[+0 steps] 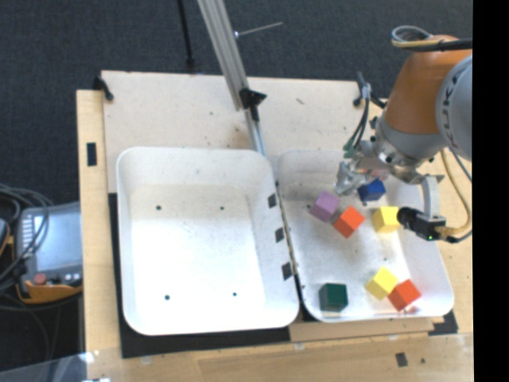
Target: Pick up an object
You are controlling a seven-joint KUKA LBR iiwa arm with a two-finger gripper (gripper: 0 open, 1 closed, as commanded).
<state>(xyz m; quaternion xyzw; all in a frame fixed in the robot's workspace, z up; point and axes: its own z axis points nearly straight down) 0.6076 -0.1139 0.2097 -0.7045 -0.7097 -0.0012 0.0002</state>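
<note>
My gripper hangs low over the back of the right bin, under the grey wrist and orange band. A blue block lies right against its lower right side; whether it is gripped is unclear. Just in front sit a purple block and an orange block, touching corner to corner. A yellow block rests to their right. Near the bin's front lie a green block, a second yellow block and a red-orange block, the last two touching.
The left bin stands beside the right one, sharing a ridge with black clips. A slanted metal rail crosses the back of the bench. A black cable plug hangs off the arm near the bin's right wall.
</note>
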